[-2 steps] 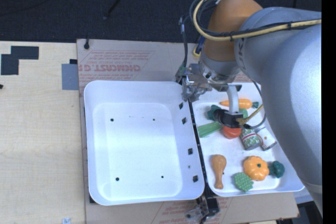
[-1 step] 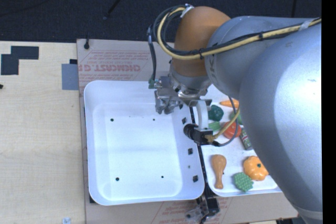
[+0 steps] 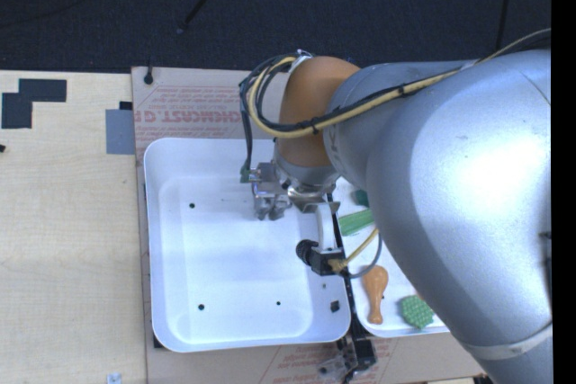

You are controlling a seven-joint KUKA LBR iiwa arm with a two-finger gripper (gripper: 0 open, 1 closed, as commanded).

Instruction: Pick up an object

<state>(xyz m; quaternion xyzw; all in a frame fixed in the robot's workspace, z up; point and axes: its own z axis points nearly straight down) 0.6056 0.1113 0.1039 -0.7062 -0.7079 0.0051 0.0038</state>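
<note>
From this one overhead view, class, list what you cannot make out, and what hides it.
- Right bin: mostly covered by the arm.
- Green block: partly behind the arm and cable.
- Gripper: too small and dark to read its state.
- Green textured item: cut by the arm.

Left bin [image 3: 171, 283] glossy white plastic; arm [image 3: 468, 193] smooth grey metal w/ sheen; bench [image 3: 63, 238] matt pale wood

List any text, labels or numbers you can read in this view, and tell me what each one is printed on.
Red print on the cardboard sheet behind the left bin: upside down and blurred; not reliably readable.
Red print on the cardboard at the bench's front edge: partial and too blurred to read.
Nothing readable on the bins, the arm or the end effector.
</note>
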